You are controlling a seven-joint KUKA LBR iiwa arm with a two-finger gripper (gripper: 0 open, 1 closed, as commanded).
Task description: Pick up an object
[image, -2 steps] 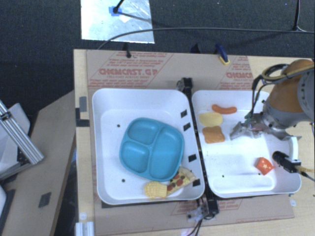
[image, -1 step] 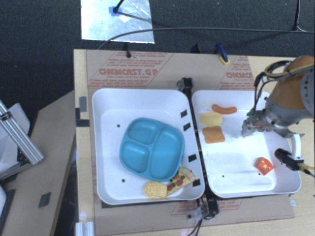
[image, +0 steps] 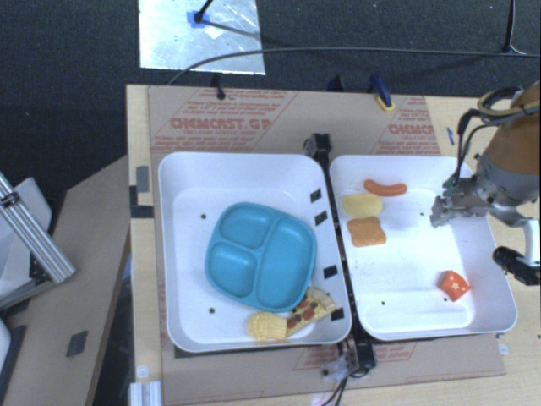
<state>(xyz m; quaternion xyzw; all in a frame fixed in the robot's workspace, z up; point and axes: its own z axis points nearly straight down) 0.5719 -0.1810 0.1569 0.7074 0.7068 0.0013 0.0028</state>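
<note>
The right bin (image: pixel 406 318) holds a red-orange sausage (image: pixel 385 189) at its far end, a pale yellow piece (image: pixel 362 205) just below it, and an orange toast-like slice (image: pixel 367 232) beneath that. A small red-orange block (image: pixel 454 285) lies near the bin's front right corner. My gripper (image: pixel 445 211) hangs over the right side of this bin, to the right of the sausage and above the red block. Nothing shows between its tips.
The left bin (image: pixel 190 184) carries a blue divided plate (image: pixel 259 255), with a corn cob (image: pixel 266 326) and a pizza slice (image: pixel 309 308) at its front edge. A black divider (image: pixel 331 218) runs between the bins. Cables and clamps lie beyond the bins' far rim.
</note>
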